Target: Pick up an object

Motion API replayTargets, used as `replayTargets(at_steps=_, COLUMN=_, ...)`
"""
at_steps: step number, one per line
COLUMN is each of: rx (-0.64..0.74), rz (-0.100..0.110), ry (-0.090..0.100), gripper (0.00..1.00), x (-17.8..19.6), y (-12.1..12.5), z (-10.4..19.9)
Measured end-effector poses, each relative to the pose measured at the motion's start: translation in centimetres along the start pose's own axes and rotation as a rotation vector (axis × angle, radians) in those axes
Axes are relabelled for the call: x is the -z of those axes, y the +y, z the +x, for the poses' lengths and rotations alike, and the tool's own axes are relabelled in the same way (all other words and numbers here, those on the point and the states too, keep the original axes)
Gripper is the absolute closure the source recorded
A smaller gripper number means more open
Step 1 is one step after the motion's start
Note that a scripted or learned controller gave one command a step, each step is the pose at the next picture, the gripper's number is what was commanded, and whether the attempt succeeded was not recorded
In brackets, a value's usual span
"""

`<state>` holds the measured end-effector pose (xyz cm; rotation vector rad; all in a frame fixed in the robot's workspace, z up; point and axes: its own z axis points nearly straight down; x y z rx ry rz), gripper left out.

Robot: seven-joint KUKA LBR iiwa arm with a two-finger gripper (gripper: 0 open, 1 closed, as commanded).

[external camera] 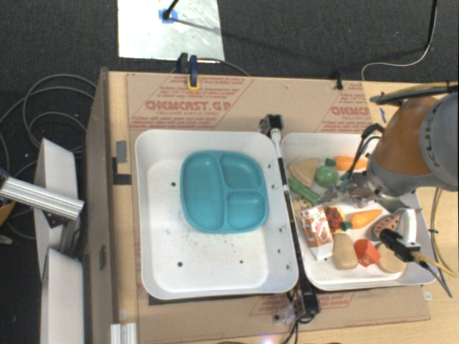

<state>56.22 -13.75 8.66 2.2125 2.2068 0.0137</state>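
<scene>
Toy food [344,217] is seen heaped in the right bin [358,282], where the gripper [349,185] is lowered among the pieces beside a green item [327,175] and an orange carrot [366,217]; whether the fingers are spread or pressed together cannot be told. A teal divided plate [224,191] is shown in the left bin [161,264] on the bench [215,102].

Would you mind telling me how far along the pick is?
Reach looks done: the arm is over the right bin, its gripper low among the toy food near the green piece. Nothing is visibly lifted. Grasping and raising an object remain.
</scene>
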Motion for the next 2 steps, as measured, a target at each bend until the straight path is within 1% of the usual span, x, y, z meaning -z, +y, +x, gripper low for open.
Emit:
replayTargets(at_steps=1, rx=0.006, rz=0.031, ry=0.019, gripper=0.0, x=0.0, y=8.8, z=-3.4)
replayTargets(at_steps=2, rx=0.01, rz=0.007, ry=0.008, gripper=1.0, x=1.5, y=9.1, z=-3.5)
